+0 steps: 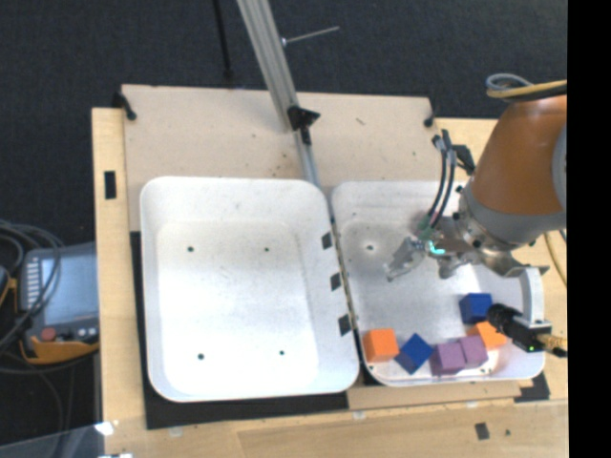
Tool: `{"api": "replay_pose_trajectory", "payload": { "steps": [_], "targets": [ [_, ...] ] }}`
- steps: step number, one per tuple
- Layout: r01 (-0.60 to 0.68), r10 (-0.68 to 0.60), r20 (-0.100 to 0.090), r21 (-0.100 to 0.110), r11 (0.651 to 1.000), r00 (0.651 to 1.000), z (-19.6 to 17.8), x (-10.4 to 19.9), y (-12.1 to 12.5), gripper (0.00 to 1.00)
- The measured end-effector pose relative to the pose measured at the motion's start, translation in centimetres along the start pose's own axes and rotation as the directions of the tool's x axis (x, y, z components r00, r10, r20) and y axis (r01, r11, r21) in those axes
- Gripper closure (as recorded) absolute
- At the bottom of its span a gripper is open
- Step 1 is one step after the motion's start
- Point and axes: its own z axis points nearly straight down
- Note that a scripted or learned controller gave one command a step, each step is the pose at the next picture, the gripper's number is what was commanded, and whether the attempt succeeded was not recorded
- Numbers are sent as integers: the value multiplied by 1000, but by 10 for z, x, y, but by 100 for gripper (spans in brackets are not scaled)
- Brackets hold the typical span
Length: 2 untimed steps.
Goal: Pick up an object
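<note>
Just squat blocks (447, 353), no long axis

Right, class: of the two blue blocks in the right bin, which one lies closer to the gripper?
The upper blue block, by the bin's right side just below the gripper. The other blue block lies lower, between the orange block and the purple ones.

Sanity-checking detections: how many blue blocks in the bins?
2, both in the right bin: one blue block at the near edge, another by the arm. More may be hidden under it.
</note>
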Motion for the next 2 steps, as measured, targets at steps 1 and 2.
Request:
{"api": "replay_pose_trajectory", "payload": {
  "steps": [1, 2],
  "targets": [
    [-4, 4, 1, -5, 1000, 1000, -2, 0, 1, 0],
    [-6, 6, 2, 1, 1000, 1000, 42, 2, 4, 0]
  ]
}}
